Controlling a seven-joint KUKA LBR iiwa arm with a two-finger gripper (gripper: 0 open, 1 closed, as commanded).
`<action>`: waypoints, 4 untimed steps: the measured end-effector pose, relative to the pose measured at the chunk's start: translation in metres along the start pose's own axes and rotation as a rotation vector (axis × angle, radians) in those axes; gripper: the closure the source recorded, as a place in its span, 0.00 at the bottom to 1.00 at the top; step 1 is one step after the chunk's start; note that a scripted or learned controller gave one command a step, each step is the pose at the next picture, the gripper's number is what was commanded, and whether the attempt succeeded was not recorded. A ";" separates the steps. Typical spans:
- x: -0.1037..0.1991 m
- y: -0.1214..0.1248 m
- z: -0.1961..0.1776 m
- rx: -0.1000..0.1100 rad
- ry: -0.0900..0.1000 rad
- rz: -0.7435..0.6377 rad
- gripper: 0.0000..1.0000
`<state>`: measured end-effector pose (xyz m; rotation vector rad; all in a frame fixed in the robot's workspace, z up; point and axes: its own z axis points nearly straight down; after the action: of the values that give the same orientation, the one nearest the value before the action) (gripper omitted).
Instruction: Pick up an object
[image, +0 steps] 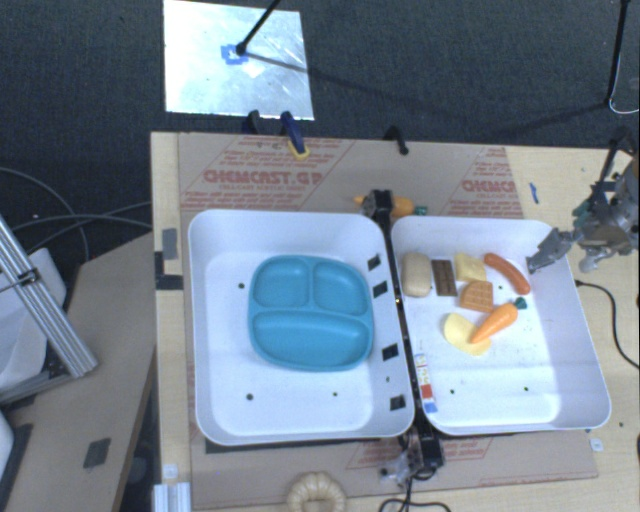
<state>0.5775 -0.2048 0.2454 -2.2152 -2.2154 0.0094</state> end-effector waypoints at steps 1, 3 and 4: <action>0.001 0.002 -0.008 -0.013 -0.003 -0.003 0.00; 0.001 -0.002 0.107 -0.009 -0.002 -0.002 0.00; 0.002 -0.001 0.159 -0.010 -0.002 -0.001 0.00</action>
<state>0.5745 -0.2029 0.0868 -2.2193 -2.2227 0.0005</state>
